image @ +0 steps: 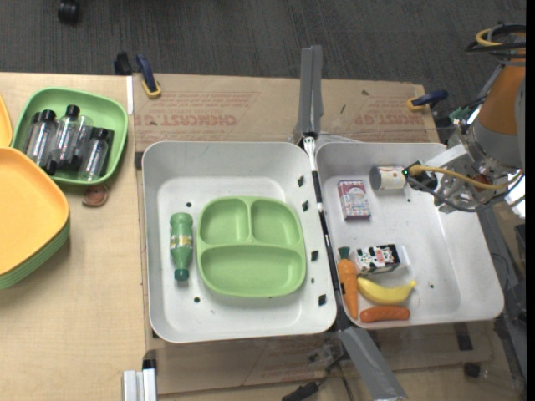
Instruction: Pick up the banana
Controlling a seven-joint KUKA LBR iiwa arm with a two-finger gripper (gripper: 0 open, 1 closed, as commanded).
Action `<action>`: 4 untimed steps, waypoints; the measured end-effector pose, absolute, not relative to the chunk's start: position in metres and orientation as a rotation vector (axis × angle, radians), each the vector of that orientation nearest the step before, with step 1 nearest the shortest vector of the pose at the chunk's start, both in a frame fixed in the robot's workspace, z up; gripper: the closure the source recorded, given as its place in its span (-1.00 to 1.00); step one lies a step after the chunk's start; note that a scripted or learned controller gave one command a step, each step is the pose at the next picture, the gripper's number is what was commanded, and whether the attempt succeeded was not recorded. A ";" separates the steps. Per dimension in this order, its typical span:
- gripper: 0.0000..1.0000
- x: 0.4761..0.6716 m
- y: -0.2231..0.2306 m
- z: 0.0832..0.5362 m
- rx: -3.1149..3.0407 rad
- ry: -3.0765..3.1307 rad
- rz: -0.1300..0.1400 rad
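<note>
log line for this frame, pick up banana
task: pick banana | banana: right bin, front, untouched | gripper: right bin, far right, away from banana | status: not yet grasped

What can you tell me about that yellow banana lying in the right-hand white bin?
The yellow banana looks like a smooth, glossy plastic toy, curved, with a darker tip at its right end. It lies flat on the floor of the right white bin, near the front left corner. An orange-red sausage-shaped toy lies just in front of it, an orange carrot at its left end, and a small black-and-white carton just behind; all three look to be touching it or nearly so. The gripper is well away, near the bin's far right.
</note>
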State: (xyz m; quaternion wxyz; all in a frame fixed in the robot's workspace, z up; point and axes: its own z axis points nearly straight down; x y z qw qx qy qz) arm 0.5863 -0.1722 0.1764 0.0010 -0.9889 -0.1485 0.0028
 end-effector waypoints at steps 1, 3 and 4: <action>1.00 0.632 -0.164 0.181 -3.098 -0.520 0.006; 1.00 0.642 -0.178 0.091 -3.079 -0.620 0.006; 1.00 0.603 -0.182 0.195 -2.950 -1.078 0.004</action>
